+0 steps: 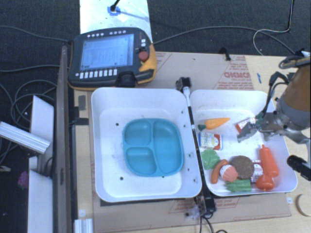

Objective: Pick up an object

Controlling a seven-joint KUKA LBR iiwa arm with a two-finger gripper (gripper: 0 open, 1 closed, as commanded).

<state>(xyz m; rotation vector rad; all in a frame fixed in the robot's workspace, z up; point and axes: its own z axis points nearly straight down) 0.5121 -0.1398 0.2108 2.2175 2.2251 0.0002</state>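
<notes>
My gripper [248,130] hangs low over the right bin [228,101], near its middle right, on the grey arm that reaches in from the right. A small red piece [240,125] lies right at its tip, and I cannot tell whether they touch. Toy foods lie in this bin: an orange carrot [216,123] to the gripper's left, a white packet [210,141], a green leafy piece [210,158], a sausage [218,170], a brown patty [241,167], a red-orange bottle [268,161], a tomato [265,182] and a green piece [238,186].
The left bin [107,106] holds a blue divided plate [153,147]. A teach pendant [112,55] lies behind the left bin. Cables trail across the floor at left and back. The bins rest on a cardboard sheet [238,72].
</notes>
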